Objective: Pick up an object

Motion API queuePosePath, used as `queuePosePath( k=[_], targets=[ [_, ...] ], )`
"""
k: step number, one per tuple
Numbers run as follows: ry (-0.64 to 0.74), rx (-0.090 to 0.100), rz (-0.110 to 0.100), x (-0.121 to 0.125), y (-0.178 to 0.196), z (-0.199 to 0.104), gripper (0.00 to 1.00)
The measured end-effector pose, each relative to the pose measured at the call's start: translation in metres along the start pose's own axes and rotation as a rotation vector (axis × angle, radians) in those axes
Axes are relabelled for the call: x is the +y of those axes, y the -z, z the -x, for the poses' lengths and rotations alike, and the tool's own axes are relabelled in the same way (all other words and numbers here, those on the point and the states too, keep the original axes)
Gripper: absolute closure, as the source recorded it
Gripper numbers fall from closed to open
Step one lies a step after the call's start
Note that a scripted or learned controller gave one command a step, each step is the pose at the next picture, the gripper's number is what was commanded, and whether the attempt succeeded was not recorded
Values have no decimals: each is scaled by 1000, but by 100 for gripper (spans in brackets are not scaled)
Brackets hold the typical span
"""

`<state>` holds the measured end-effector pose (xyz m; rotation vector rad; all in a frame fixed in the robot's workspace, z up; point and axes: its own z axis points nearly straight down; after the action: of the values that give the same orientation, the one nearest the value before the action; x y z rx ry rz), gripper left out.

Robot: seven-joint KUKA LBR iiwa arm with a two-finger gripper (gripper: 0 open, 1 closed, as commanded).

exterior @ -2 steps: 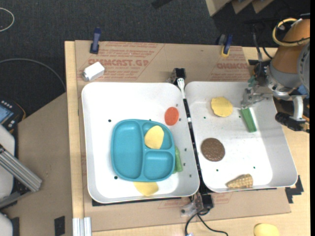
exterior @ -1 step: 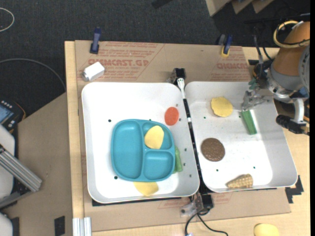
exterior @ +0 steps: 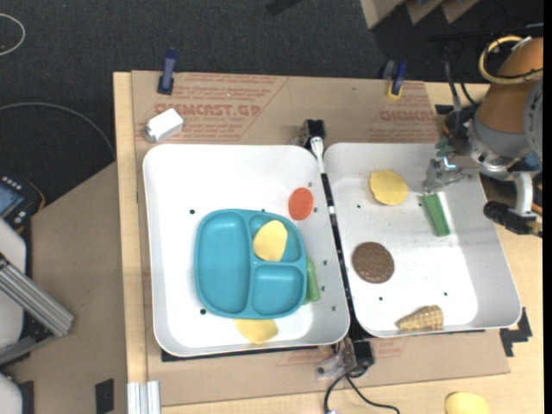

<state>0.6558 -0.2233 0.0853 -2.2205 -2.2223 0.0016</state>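
Gripper (exterior: 442,172) sits low at the far right corner of the right bin (exterior: 492,257), and we can't tell how it is set from up here. Just below it we see a green stick (exterior: 436,213) lying on the bin floor, its upper end near the gripper. Left of that, a yellow disc (exterior: 389,187); nearer us, a brown cookie (exterior: 373,262) and a waffle cone (exterior: 420,319) by the front rim. Over in the left bin (exterior: 168,231) we have a teal divided tray (exterior: 226,266) with a yellow piece (exterior: 271,241) resting in it, and an orange disc (exterior: 301,203) just beyond.
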Motion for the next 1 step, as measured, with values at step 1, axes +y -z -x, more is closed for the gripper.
queuePosePath(
  k=[1],
  targets=[
    [0,-1,3,4,0,0,100]
  ],
)
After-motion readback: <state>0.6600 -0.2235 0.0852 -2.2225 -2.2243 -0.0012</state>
